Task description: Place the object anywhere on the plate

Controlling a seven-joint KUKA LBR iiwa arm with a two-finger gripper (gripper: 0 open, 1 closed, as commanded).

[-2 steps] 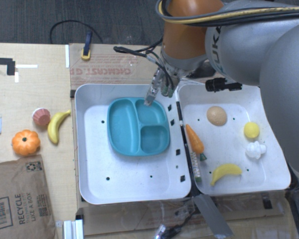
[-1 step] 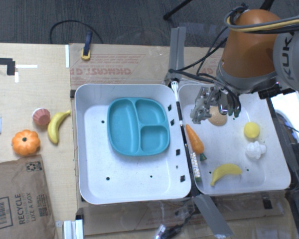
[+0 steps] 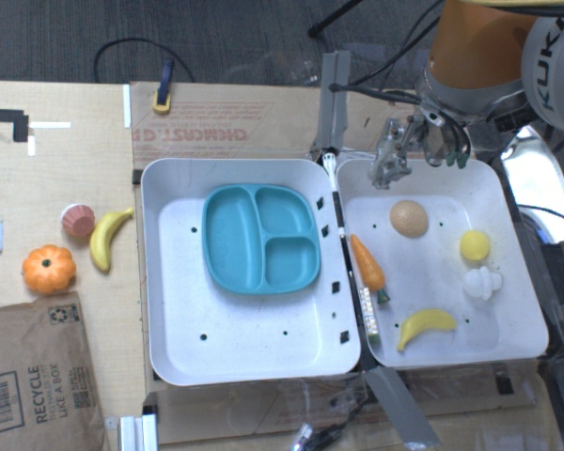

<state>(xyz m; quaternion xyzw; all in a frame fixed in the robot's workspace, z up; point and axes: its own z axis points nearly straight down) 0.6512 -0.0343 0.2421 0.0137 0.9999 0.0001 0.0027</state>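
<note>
**Gripper above the far edge of the right bin, nothing between the fingers**

Far to the left of the jaws, on the bare bench: small orange pumpkin [image 3: 48,269], pinkish cupcake-like item [image 3: 77,221] too small to name with certainty, and a yellow banana [image 3: 107,239] just beside it. Below these, a brown paper bag [image 3: 36,374], cut off by the bottom-left corner of the view.

Still left of the jaws and nearer to the camera: left bin [image 3: 174,341] with the blue divided plate [image 3: 261,238] lying flat in its middle, three compartments, nothing on it.

Directly below the jaws in the view, inside the right bin [image 3: 512,332]: brown egg [image 3: 409,219], the closest thing to the fingers but clearly apart from them. Lower and slightly left of the jaws, a carrot [image 3: 367,266] along the bin's left wall, green end toward the camera. Further down, second banana [image 3: 425,326] near the front edge. Right of the jaws and lower: yellow lemon [image 3: 475,245], and just under it a white lumpy object [image 3: 481,283], hard to tell against the white floor.

Gripper [image 3: 392,172] seen over the far-left corner of the right bin, metallic and blurred, partly mixed with cables. Fingers pointing down, set narrow as far as visible, gripping nothing. Arm above the wrist cut off by the top-right corner.
</note>
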